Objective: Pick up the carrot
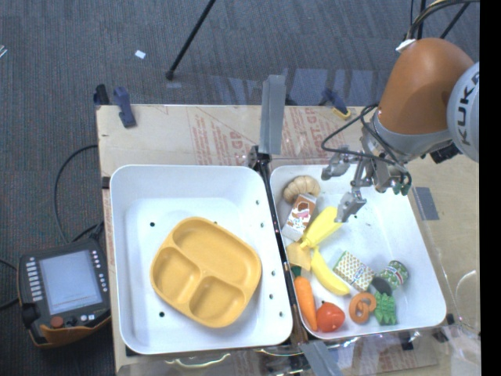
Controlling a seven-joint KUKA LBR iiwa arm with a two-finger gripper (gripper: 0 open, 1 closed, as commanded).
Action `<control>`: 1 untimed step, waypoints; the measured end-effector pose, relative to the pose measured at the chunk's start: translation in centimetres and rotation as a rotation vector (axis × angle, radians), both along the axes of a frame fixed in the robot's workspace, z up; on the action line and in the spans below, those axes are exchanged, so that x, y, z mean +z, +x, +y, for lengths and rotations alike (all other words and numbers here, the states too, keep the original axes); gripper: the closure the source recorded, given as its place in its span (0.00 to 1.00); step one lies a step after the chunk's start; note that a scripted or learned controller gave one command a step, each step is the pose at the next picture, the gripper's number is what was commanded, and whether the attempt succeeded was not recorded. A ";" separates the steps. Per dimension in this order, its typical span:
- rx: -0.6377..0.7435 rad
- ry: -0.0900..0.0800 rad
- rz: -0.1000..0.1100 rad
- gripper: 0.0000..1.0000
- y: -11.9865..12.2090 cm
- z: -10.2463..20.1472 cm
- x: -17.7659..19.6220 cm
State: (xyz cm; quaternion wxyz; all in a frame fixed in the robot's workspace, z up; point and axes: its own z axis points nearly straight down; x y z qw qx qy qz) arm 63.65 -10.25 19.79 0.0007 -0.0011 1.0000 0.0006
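The carrot (306, 301) lies at the near edge of the right bin (415, 237), against the wall beside the left bin, with a red tomato (330, 316) just to its right and a banana (326, 271) above it. Farther back, the gripper (350, 207) hangs over the bin's middle, near a corn cob (322, 226), its fingers close together and holding nothing. The yellow plate (206, 271) sits in the left bin. The task seems to be in its approach step: the next move calls for travelling toward the near edge, opening, and descending along the carrot without nudging the tomato.
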 end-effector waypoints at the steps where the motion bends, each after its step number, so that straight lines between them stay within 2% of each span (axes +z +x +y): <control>1: -0.066 0.002 -0.008 0.00 1.0 6.8 6.4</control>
